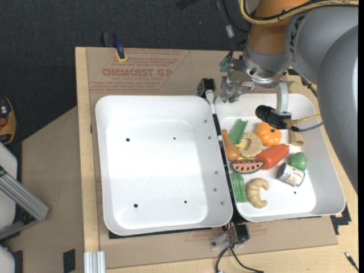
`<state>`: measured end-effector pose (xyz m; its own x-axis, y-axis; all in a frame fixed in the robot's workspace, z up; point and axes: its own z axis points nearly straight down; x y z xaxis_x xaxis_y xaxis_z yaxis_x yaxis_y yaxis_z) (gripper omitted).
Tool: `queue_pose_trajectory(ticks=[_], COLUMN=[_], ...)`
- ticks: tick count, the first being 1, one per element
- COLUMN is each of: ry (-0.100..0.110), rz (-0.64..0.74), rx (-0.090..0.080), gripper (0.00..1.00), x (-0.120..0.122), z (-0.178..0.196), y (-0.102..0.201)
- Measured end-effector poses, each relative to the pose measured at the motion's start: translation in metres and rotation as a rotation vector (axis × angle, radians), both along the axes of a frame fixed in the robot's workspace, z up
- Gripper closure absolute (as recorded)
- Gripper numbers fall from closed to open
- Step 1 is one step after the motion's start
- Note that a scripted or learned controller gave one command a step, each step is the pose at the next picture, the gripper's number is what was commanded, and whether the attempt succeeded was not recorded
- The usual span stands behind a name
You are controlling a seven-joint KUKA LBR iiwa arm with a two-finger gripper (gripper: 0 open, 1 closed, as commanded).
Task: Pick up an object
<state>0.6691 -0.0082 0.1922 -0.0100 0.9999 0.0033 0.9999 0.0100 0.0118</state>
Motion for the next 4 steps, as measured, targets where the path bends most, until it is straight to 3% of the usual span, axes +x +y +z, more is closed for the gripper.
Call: queue_pose_trajectory(ticks=[1, 2, 3, 4], ry=[-0.007, -0.01, 0.015, 0.016], rz=[0.0, -0.002, -0.004, -0.001], rx=[0.001, 0.002, -0.002, -0.001], gripper=[1.0, 1.0, 1.0, 1.0], x=[-0.001, -0.026, -0.086, -0.147], z=[0.132, 0.349, 0.344, 0.344], y=[0.072, 0.137, 0.179, 0.23])
